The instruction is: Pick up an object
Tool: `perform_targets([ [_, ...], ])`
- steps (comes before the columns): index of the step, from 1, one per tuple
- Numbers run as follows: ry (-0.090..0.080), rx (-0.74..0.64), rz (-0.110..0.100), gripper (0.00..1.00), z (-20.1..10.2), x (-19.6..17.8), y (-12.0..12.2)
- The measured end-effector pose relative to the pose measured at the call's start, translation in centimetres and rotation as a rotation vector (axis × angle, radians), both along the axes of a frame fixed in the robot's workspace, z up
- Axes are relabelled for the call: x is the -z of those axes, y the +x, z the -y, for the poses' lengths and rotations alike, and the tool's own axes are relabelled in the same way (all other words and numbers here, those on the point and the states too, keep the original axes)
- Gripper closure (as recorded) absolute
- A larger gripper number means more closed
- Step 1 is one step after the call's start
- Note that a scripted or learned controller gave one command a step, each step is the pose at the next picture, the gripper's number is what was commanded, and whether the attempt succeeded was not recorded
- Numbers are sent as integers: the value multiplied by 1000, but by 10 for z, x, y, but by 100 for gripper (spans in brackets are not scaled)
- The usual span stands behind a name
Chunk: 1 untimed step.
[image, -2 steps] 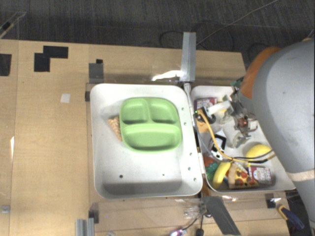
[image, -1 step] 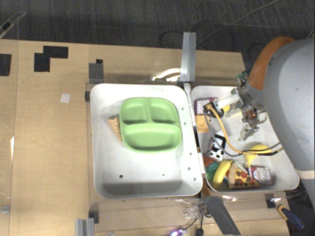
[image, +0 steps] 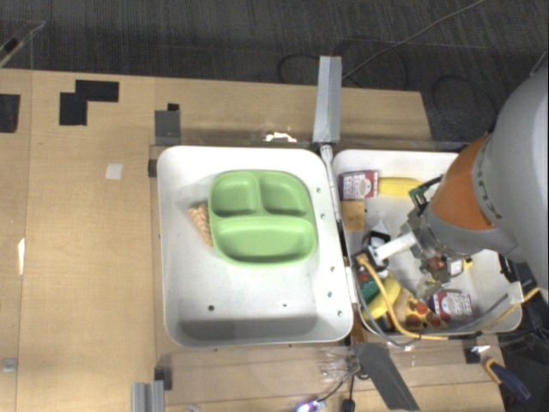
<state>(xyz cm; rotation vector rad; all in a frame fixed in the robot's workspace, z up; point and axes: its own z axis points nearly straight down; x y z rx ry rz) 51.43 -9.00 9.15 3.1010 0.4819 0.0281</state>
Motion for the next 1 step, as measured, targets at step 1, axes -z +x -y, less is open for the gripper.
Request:
perform_targets([
  [1,3,101,-16,0,-9,-22,98],
])
